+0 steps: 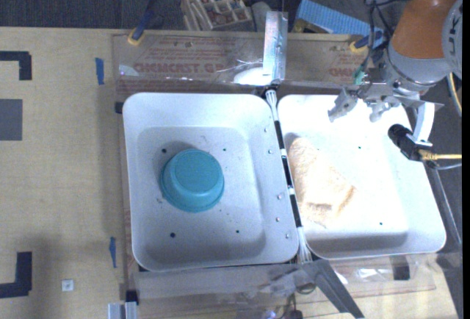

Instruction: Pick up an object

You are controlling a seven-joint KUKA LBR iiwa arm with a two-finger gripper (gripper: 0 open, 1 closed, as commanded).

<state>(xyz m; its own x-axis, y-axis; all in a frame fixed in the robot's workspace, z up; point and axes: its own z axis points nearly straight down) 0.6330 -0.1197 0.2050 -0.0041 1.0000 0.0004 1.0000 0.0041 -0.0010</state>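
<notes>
Gripper (358, 110) is hanging spread and empty above the right bin (411, 237), while picking the beige cloth (317, 179) is remaining undone.

Teal-blue bowl (192, 179), pale tan cloth (317, 181), white bins (198, 108), grey arm (426, 31) with orange band

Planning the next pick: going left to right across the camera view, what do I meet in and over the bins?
Left bin → blue bowl → right bin holding the tan cloth-like item → gripper, hanging over that bin's far edge, nothing visibly held.
</notes>
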